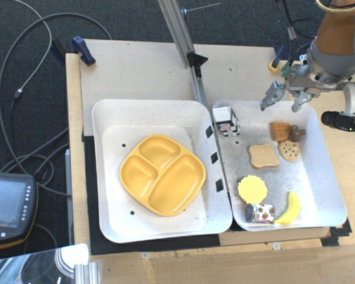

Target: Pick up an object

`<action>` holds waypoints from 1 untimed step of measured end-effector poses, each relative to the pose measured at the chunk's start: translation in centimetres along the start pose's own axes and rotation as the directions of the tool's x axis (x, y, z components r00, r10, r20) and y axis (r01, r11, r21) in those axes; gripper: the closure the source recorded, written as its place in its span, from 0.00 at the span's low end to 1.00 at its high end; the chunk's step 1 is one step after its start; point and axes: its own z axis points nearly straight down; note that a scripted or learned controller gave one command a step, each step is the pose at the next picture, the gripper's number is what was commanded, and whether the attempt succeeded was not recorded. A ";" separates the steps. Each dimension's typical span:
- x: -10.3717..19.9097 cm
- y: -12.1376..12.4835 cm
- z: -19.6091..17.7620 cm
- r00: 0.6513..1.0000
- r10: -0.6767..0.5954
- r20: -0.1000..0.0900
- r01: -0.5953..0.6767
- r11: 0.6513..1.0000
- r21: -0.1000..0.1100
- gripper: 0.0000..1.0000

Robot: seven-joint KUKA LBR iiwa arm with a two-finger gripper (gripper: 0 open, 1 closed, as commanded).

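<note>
Gripper hovering with fingers apart, gripping nothing, over right bin's far edge.

Right bin holding one each: toast, cookie, brown block, yellow disc, can, toy car, and banana lying near-upright in frame. Left bin: one yellow tray. Bench sitting on dark carpet.

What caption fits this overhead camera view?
Open robot hand above the right bin of toy food; yellow plate left.

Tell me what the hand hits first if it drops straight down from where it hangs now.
The hand, fingers apart, would most likely meet the right bin near its far rim, on bare floor. The brown block lies just nearer the camera; depth is unclear.
</note>
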 end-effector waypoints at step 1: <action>-1.3 -3.5 4.1 1.000 0.004 -0.001 -0.004 1.000 0.005 0.00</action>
